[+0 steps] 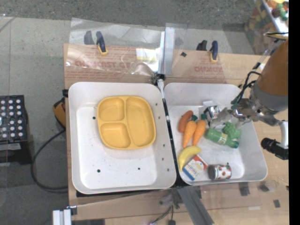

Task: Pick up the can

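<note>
Our tool (228, 113) hung over the middle of the right white bin (251, 170), above the green plastic bottle (220, 137) and broccoli piece (232, 131); we could not tell its state. The small metal can with the red-and-white label (220, 171) lay on its side near that bin's front edge, well apart from the tool, just beside the flat red-and-white carton (193, 167) and close to the yellow banana (187, 154). We judged the risks plain: a descent from there would meet the bottle, not the can, and a sideways can could roll off, or the carton get caught with it. It looked short, with a dark end facing the carton and its label wrapped around.
</note>
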